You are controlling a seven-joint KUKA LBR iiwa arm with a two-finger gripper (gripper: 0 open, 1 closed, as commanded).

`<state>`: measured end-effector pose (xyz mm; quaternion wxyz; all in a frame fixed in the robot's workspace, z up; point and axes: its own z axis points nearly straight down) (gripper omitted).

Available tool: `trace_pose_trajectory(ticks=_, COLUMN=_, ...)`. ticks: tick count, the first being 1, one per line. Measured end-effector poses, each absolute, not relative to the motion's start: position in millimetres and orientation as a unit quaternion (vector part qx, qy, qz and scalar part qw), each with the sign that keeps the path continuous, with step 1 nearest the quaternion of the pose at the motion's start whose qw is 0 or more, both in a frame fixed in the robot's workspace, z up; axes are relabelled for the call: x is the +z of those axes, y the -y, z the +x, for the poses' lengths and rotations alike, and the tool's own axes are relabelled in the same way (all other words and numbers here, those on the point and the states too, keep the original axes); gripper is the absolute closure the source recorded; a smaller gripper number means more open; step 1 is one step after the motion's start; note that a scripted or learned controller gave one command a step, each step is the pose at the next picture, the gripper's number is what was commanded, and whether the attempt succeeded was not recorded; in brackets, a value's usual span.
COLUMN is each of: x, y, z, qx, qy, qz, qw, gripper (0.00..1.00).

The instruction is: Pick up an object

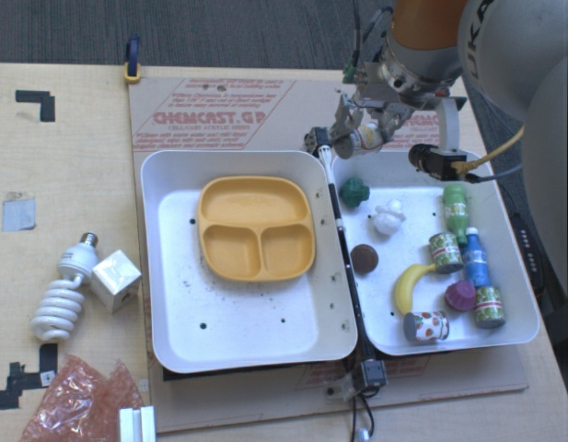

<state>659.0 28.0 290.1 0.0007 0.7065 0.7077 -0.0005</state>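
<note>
My claw [357,136] hangs over the 12 o'clock rim of the right bin [514,334], near its top-left corner. I can't tell from this angle whether it's spread or closed. Nothing visible between the fingers.

Right bin contents: green lump [355,191] just below my claw, at 6 from it. White figure [388,217] at 4 o'clock from the lump. Brown ball [364,259] near the left wall. Banana [409,285] at 4 from the ball. Green bottle [456,207] and blue bottle [475,260] along the 3 o'clock side, a can [444,251] touching the blue bottle. Purple piece [461,295], second can [489,306] and a dotted cup [426,326] toward 5.

Left bin [164,339]: yellow tray [257,227], upper middle.

On the bench at 9: bulb [64,287] beside a white cube [116,278].
</note>
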Motion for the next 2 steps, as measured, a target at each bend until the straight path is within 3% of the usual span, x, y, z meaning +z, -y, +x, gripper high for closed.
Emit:
trace_pose_trajectory(ticks=1, x=280, y=-22, z=558.3, qx=-0.0005, qy=-0.706, qz=0.708, qw=0.000, gripper=1.00)
trace_pose_trajectory(ticks=2, x=276, y=-66, z=603.8, qx=-0.0004, qy=-0.708, qz=0.707, qw=0.000, gripper=1.00)
